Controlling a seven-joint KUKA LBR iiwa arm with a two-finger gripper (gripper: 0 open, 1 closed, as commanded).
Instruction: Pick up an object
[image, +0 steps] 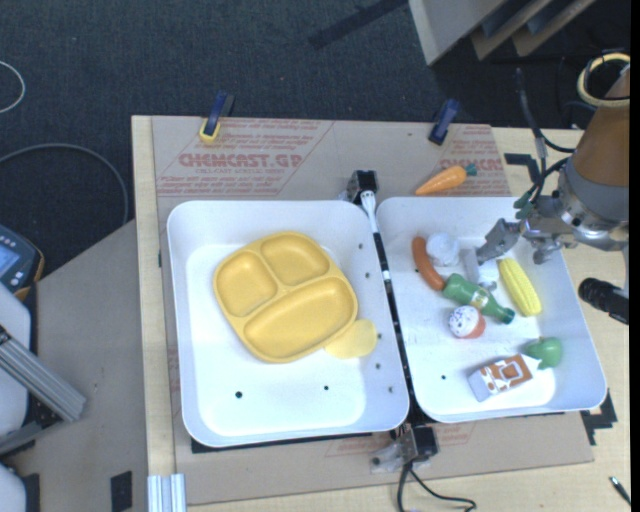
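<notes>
The left bin (200, 330) holds a yellow divided plate (285, 295) with a pale yellow disc (352, 340) touching its near-right edge. In the right bin (580, 340), the gripper (515, 238) hovers at the far side with its fingers spread and nothing between them. Below it lie a corn cob (520, 285), a green bottle (475, 296), a red sausage (427, 263), an orange-and-white carton (503, 377) nearest, a green piece (545, 351) and a small round white toy (464, 321), while a carrot (446, 179) sits on the board beyond the bin.

arm: reaches in from right; gripper (520, 238): low, fingers spread, nothing between
</notes>
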